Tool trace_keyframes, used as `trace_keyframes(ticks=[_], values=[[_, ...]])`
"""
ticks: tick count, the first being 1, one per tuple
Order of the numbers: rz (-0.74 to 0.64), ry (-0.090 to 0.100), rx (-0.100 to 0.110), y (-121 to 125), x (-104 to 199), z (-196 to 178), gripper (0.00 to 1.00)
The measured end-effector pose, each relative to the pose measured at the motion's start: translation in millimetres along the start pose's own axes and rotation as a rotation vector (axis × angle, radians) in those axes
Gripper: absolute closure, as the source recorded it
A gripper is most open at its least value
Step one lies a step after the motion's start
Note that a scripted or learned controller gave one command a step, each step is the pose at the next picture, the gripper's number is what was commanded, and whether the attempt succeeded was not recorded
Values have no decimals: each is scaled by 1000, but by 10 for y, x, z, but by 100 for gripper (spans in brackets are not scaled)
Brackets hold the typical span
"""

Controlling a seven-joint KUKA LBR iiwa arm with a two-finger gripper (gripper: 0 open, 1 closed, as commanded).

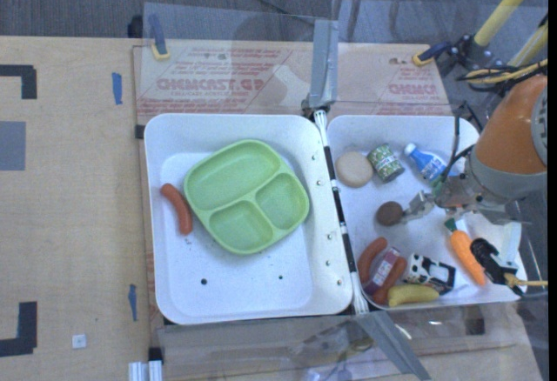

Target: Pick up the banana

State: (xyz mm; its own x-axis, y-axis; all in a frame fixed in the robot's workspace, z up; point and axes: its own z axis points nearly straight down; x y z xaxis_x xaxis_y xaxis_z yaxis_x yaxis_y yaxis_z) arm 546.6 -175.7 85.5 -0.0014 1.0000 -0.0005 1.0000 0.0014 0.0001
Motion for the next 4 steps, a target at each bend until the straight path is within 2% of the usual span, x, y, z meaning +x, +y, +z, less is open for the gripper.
trace_keyframes(ticks=[1,2,3,4], values=[[55,0,-4,390,668,-5,0],[-93,-1,-2,611,1258,-996,0],[-97,-3,-4,620,1268,-1099,100],[-97,-3,-3,620,1270,-1098,0]])
